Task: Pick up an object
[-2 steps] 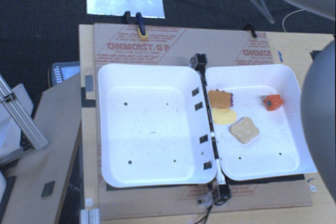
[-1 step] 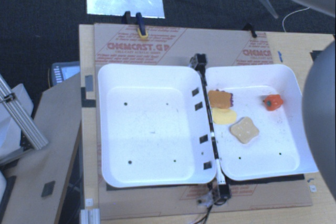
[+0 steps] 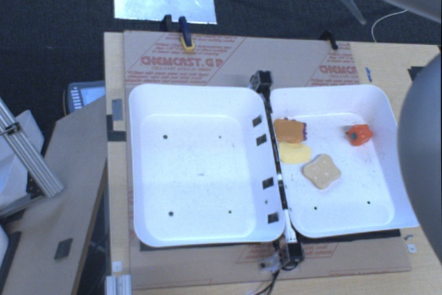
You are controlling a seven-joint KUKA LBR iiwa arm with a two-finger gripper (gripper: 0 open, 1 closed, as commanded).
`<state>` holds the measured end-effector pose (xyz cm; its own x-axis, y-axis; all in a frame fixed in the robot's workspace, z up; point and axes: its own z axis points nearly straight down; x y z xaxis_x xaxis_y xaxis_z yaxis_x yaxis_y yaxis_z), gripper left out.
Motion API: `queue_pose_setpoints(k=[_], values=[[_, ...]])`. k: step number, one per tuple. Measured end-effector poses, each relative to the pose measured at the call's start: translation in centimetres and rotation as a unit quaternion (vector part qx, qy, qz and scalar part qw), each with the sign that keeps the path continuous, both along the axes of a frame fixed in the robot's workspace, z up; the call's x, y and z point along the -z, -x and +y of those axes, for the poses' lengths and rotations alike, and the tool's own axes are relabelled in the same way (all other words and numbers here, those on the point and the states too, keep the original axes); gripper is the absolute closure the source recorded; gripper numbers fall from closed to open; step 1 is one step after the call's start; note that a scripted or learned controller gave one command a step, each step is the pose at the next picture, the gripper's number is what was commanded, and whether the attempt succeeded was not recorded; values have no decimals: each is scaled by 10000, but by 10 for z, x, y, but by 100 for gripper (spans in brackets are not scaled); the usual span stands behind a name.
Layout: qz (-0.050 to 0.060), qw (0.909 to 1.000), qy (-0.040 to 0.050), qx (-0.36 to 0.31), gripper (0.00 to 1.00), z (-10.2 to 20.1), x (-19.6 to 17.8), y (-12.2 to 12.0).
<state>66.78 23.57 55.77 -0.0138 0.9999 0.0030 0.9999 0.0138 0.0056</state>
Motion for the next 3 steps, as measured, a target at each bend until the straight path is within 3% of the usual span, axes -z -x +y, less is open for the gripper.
queue_pose_setpoints(k=[1,2,3], values=[[-14,10000,-6,-19,100,1,-12,0],[-9,10000,-4,-22,0,1,-11,0],[-22,10000,-9,-41,100,1,-23,0]])
